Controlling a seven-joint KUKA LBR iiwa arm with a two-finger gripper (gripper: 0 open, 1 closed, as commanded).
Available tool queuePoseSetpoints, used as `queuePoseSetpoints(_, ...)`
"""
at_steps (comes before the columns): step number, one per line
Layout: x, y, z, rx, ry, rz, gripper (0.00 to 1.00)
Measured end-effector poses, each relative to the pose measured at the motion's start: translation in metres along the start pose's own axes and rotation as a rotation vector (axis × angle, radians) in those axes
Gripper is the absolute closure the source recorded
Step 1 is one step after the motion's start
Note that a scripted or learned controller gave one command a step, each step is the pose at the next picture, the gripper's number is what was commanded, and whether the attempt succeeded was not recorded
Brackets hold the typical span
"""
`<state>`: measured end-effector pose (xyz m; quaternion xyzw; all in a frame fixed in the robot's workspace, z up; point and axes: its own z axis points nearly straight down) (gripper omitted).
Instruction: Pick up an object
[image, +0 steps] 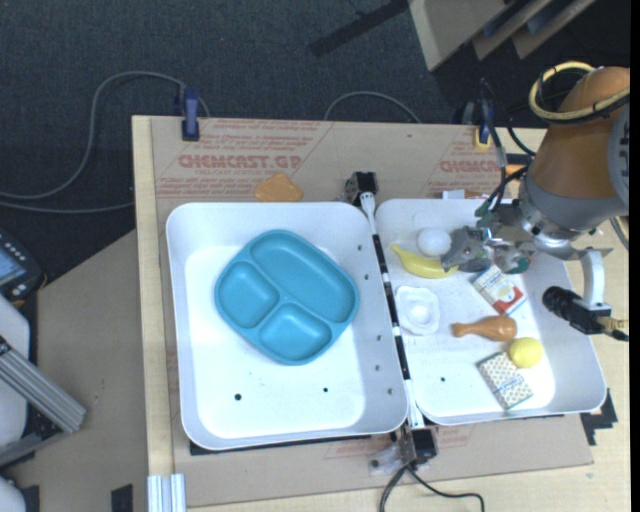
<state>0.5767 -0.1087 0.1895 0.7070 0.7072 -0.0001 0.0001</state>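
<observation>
Overhead, camera view: we log one grey arm with an orange band (590, 110) reaching in from the right, over the far part of the right white bin (570, 395).
Gripper: the two-finger gripper (487, 250) hangs above the right bin's upper middle; whether it is wide, narrow or closed on something we cannot tell, since the metal parts blur together from this angle.
Candidates: no object is named by the task, so we treat whatever lies nearest as the likely target.
Nearest thing: a yellow curved plastic banana (420, 262) lies just to the gripper's left in this view, close to the bin divider.
Long axis: the banana runs roughly left to right with a slight downward slant toward the gripper.
Key relation: we judge a short shift leftward and a descent would put the gripper over the banana, closing across its narrow width.
Also close: a small white ball (433, 241) sits touching or just beside the banana's upper edge; it could get nudged.
Count, right bin: one banana, one white ball, one white shallow cup (416, 309), one small red-and-white box (499, 290), one tan drumstick-shaped toy (487, 327), one yellow lemon-like ball (525, 351), one patterned flat packet (505, 380). Seven in all.
Count, left bin: one blue three-compartment plastic plate (286, 296) in the left white bin (200, 400).
Bench: one small orange piece (278, 188) behind the left bin.
</observation>
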Motion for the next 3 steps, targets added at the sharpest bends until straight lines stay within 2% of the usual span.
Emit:
queuePoseSetpoints(1,-0.06,0.06,0.099,-0.003,0.001,0.002,0.0)
queuePoseSetpoints(2,-0.057,0.06,0.084,-0.005,-0.001,-0.001,1.0)
queuePoseSetpoints(3,0.011,0.075,0.063,-0.002,0.002,-0.007,1.0)
